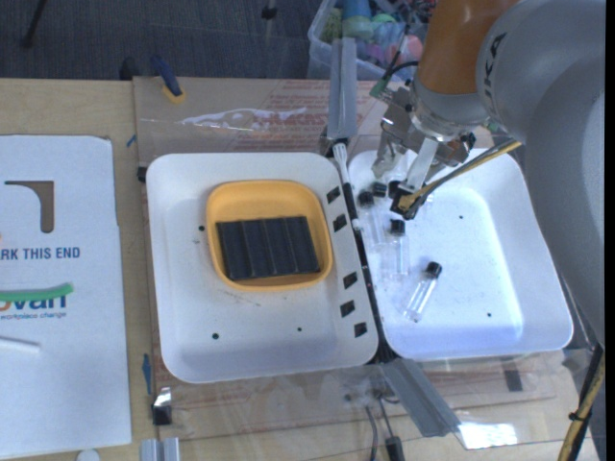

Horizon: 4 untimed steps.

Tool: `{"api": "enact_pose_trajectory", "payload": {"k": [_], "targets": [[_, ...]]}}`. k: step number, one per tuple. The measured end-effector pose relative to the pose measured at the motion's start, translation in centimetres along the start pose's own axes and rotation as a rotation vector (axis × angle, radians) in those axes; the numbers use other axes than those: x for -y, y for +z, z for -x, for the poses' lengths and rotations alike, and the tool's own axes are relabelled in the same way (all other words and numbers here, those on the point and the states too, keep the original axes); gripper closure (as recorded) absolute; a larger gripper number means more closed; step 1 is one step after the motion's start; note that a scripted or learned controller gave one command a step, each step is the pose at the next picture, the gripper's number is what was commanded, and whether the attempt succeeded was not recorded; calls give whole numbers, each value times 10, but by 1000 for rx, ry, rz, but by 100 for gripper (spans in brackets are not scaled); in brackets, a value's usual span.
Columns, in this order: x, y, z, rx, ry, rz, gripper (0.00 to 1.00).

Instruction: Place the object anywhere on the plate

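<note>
In the right bin (500, 257) lie two clear vials with black caps. One vial (420, 290) sits near the bin's middle, tilted, and the other vial (396, 246) lies closer to the left wall. My gripper (397, 181) hangs over the bin's far left corner, just above and behind the nearer-left vial. It is open, with nothing between its fingers. The yellow plate (269, 197) stands in the left bin (183, 296) and carries a black ridged slab (268, 248).
A small black piece (365, 197) lies by the divider near the gripper. Black tabs line the wall between the two bins. A white printed sheet (53, 286) covers the bench at the left. A box of coloured items (370, 17) stands behind the bins.
</note>
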<state>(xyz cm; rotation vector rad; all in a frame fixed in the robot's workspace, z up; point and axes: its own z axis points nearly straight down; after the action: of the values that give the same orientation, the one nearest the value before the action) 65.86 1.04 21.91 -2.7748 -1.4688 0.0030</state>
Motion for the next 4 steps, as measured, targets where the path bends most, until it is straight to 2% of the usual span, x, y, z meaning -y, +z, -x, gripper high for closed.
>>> {"api": "enact_pose_trajectory", "payload": {"k": [1, 2, 3, 4], "targets": [[2, 15, -5, 1, -119, -3, 100], [2, 14, -5, 1, -119, -2, 0], [-28, 35, 28, 0, -474, -1, 0], [-66, -101, 83, 1, -748, 6, 0]]}}
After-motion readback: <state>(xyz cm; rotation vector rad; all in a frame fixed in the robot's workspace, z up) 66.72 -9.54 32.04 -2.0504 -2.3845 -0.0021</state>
